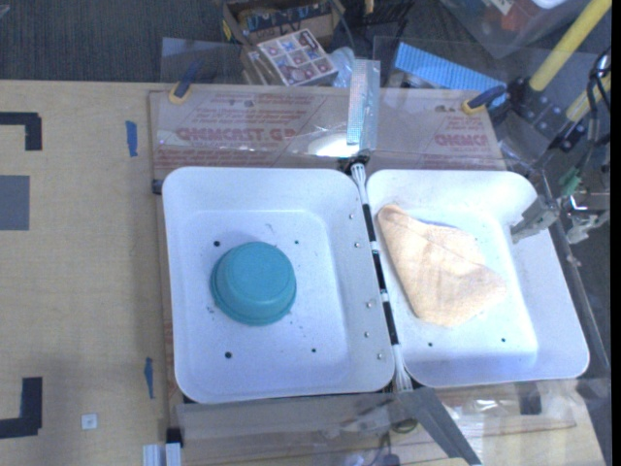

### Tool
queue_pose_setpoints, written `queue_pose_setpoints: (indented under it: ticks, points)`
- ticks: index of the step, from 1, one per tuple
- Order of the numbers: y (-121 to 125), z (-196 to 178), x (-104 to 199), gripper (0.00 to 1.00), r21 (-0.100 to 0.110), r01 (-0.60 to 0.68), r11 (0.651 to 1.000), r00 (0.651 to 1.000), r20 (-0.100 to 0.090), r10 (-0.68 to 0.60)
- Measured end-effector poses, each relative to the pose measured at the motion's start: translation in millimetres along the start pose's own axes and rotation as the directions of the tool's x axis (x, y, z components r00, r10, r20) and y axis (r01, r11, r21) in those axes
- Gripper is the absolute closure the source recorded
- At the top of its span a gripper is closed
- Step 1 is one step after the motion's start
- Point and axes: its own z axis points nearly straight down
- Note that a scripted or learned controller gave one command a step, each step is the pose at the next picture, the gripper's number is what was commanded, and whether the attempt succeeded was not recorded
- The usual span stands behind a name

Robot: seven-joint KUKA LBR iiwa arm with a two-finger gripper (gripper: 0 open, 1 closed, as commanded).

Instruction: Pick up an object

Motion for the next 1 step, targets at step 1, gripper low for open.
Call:
queue_pose_setpoints:
  ticks: [1]
  points:
    - [62.2, 57.0, 51.5, 0.0, 0.0, -0.154, 0.988, 0.988, 0.0, 0.154]
